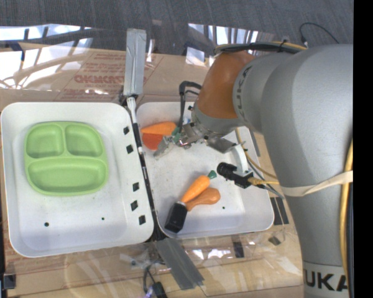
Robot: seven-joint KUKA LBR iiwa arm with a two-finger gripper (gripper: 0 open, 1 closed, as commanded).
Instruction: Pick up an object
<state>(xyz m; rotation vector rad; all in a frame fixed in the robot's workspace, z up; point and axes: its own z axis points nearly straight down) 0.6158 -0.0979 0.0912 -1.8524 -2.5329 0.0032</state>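
The gripper (174, 139) hangs low in the right bin (261, 219), touching the orange cone (156, 133); finger spread unclear

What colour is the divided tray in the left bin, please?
Light green tray, shown in the camera view.

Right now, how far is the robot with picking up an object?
Done: the pincer is down in the right bin, beside the orange piece. In hand: nothing visibly held. Left: grasp and lift; the carrot and black object lie on the floor.
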